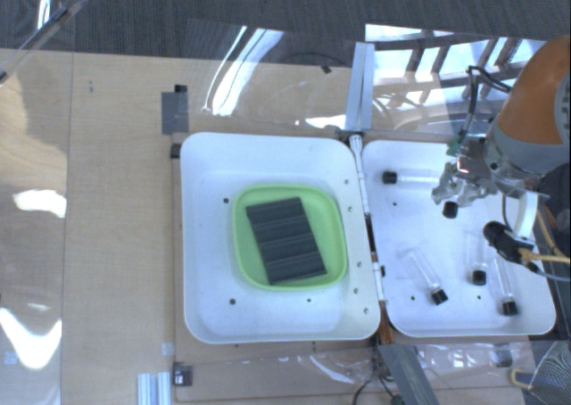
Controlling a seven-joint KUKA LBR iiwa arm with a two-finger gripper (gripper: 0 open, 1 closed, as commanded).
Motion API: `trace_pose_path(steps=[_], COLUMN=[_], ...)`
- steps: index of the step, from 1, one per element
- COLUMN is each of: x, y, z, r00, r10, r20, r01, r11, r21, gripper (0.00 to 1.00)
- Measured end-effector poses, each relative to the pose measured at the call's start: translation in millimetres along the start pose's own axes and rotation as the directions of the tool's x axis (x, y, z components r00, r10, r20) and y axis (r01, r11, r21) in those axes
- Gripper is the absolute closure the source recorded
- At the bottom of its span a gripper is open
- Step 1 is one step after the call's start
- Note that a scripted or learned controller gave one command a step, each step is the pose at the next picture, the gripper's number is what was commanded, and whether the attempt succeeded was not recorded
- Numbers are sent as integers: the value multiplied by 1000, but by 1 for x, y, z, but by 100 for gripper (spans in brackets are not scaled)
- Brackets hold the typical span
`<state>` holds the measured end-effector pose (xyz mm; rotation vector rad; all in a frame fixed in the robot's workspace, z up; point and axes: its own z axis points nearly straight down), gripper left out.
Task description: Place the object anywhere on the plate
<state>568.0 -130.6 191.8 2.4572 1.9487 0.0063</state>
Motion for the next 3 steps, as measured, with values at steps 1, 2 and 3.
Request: trace_pose_path(steps=[1, 2, 3], x=[59, 154, 153], y=[-60, -34, -34], z=[7, 6, 6], r00=[960, 925, 926], r10=[-279, -379, -378], r20=[-2, -3, -3], r01=[279, 379, 378], r11=[960, 925, 926], r21=[3, 0, 0], gripper=[100, 100, 0])
